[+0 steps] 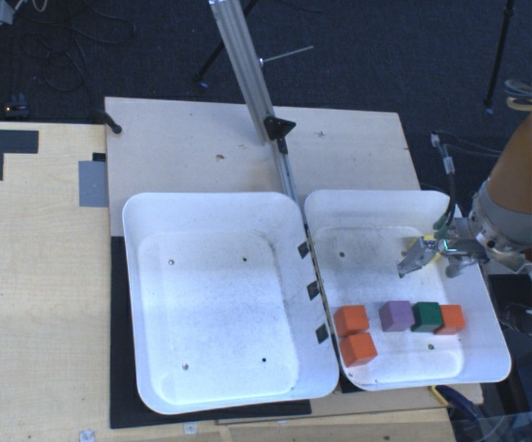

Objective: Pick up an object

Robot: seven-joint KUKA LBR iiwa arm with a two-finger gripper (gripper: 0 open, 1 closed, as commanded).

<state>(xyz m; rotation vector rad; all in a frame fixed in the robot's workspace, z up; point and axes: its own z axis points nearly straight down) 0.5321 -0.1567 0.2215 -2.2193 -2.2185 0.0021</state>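
In the right bin (376, 219) lie several small blocks near its front. Two orange blocks (351, 319) (359, 348) sit one behind the other at the left. A purple block (396, 316), a green block (426, 317) and a third orange block (451, 319) form a row to their right. My gripper (417, 256) reaches in from the right, above the bin's back right part, behind the purple and green blocks. Nothing shows between its fingers.
The left bin (215, 297) stands beside the right one, with black clips (313, 289) along their shared wall. A slanted aluminium bar (248, 72) rises behind the bins. The bench extends to the left with a pale wooden top (36, 284).
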